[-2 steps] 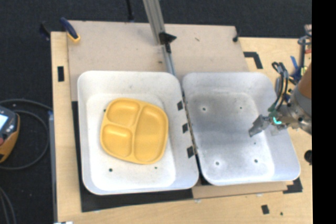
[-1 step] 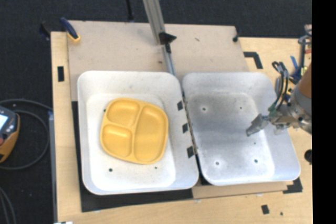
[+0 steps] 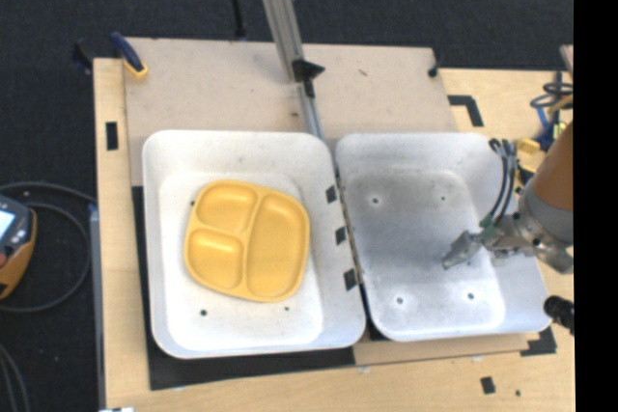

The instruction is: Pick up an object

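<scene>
Camera view: the bench carried two white bins side by side. The left bin (image 3: 169, 159) held a yellow tray (image 3: 247, 240) with three compartments, lying flat at the bin's middle, left of frame centre. The right bin (image 3: 406, 169) showed a scuffed grey floor. The arm (image 3: 552, 178) reached in at the right edge, and the gripper (image 3: 462, 251) stood low over the right bin's right part, well apart from the tray; nothing was seen between its tips, and whether it was spread or pressed together could not be told. Judged step: approach not begun. The next move called for travel leftward across the bins' shared wall, then descent onto the tray's rim.
</scene>
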